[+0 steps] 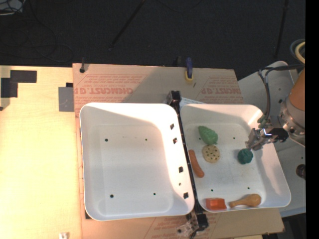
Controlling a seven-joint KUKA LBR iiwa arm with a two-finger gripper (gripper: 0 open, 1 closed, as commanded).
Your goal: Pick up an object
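The counter (40, 148) is pale wood on the left, with a brown cardboard sheet (149, 86) under two shallow white plastic bins set side by side and touching along a black clipped seam.

The left bin (92, 123) has smooth glossy walls, rounded corners and a few small dark holes in its floor.

The right bin (271, 193) holds six small things. Nearest the seam lies an orange carrot-like stick (196, 164), smooth and slim, its long axis running from far-left to near-right. Just right of it sits a round tan cookie (211, 154) with dark specks, lying flat. Beyond the cookie, toward the far side, is a green leafy lump (208, 134), oval and bumpy, its long axis slanting from far-left to near-right. At the near wall lies a small flat orange-red block (216, 203), and just beside it on the right a tan drumstick shape (246, 201), smooth, its long axis roughly left to right with the thick end pointing right. Near the bin's right wall rests a dark teal ball-like lump (244, 156), rounded, with no clear long axis.

The hand (256, 139) hangs just over the far-right side of the teal lump, reaching in from the right on the grey arm (294, 121). Its metal fingers are too small and blurred to make out; I cannot tell whether they are spread or pressed together, and nothing is plainly between them.
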